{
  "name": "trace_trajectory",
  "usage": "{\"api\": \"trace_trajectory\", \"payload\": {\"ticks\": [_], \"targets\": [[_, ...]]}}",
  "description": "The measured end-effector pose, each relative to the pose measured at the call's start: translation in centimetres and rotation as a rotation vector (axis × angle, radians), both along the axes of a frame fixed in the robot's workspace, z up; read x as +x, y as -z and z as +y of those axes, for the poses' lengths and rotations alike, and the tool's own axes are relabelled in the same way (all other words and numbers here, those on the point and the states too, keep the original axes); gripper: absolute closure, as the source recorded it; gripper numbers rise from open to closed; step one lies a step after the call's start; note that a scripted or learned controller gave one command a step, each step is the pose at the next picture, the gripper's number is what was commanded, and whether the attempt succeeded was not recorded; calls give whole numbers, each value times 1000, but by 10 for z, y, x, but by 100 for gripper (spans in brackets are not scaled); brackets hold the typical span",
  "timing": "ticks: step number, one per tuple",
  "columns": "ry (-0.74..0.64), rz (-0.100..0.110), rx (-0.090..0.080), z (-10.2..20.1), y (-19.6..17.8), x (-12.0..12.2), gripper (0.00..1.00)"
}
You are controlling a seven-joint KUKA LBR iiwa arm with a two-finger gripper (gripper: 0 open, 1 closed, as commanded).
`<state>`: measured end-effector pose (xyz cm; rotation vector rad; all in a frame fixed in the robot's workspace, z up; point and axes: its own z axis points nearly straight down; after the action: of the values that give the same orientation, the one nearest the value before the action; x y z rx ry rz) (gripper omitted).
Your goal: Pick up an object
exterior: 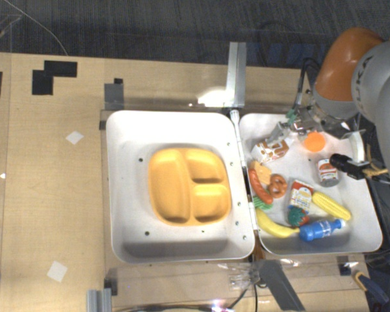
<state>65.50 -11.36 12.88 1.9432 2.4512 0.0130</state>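
Note:
The right bin [370, 239] holds several small items. A silver and brown snack packet [272, 148] lies at its far left, with an orange ball [314, 141] beside it. A small red and white can [327, 172] sits right of centre. Along the front lie a pretzel [275, 186], a red and white carton [300, 197], a corn cob [331, 206], a banana [274, 225] and a blue bottle [320, 228]. My gripper [295, 120] hangs over the bin's far edge, just above the packet's upper end and left of the orange ball.
The left bin [123, 194] holds a yellow divided tray [188, 184] at its centre. A metal post [236, 73] stands behind the seam between the bins. The grey arm with its orange band [344, 64] fills the upper right.

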Motion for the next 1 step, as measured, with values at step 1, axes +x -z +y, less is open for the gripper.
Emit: {"api": "trace_trajectory", "payload": {"ticks": [1], "targets": [[-31, -23, 0, -4, 14, 1, 0]]}}
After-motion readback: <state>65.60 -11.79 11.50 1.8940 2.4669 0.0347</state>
